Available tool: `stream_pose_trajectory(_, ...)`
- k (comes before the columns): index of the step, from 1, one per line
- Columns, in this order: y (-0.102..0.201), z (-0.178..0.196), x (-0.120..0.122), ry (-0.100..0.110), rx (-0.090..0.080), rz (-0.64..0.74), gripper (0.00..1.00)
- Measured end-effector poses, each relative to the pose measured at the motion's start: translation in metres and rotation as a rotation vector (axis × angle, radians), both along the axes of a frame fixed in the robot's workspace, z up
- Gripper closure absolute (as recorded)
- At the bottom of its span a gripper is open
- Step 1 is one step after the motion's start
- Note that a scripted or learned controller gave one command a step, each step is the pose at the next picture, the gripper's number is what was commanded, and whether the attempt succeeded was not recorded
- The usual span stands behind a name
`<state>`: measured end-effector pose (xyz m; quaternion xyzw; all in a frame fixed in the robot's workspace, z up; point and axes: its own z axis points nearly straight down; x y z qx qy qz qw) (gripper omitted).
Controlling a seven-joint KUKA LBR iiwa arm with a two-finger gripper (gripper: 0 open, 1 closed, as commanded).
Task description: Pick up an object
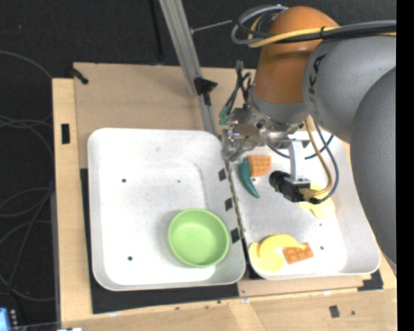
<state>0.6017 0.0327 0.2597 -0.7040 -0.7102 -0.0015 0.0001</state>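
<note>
Resting on a tan bench: 2 white bins; claw state unclear.

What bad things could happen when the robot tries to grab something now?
1. The gripper hangs right by the wall between the two bins, so it might bump that edge going down.
2. The teal thing and the orange waffle piece lie close together, so it may knock one while reaching for the other.
3. The green bowl is round and wide, probably hard to pinch.

no readable text, no labels, no brand marks, no numbers on bins or objects
</note>
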Motion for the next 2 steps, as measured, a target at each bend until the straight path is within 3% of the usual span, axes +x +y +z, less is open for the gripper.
stream_pose_trajectory(1,0.0454,-0.0063,0.0219,0.0,-0.003,-0.002,1.0)
stream_pose_trajectory(2,0.0415,-0.0058,0.0212,0.002,-0.005,-0.006,0.0)
